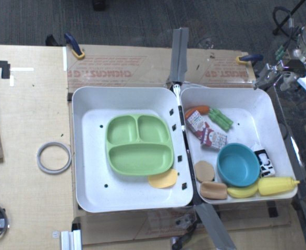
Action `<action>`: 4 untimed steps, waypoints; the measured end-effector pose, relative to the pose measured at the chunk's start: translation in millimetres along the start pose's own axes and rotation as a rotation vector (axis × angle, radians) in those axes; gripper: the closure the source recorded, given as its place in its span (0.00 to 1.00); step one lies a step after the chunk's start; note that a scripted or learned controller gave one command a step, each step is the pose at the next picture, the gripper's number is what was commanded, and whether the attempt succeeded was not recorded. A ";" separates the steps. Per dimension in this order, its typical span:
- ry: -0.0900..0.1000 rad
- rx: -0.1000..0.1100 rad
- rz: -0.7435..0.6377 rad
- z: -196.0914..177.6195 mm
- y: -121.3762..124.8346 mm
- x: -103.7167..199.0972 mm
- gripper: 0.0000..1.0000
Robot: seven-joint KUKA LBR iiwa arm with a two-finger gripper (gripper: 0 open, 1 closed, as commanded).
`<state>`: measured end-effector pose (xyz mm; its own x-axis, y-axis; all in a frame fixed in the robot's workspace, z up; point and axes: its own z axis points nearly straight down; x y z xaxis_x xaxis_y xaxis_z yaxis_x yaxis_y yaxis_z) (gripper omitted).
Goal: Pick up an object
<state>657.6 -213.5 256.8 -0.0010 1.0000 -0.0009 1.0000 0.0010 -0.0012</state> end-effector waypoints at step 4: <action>-0.001 -0.002 -0.129 154.3 2.0 107.6 1.00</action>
<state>659.3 -106.0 102.4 -0.1294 0.9916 -0.0024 0.9916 0.1294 0.0009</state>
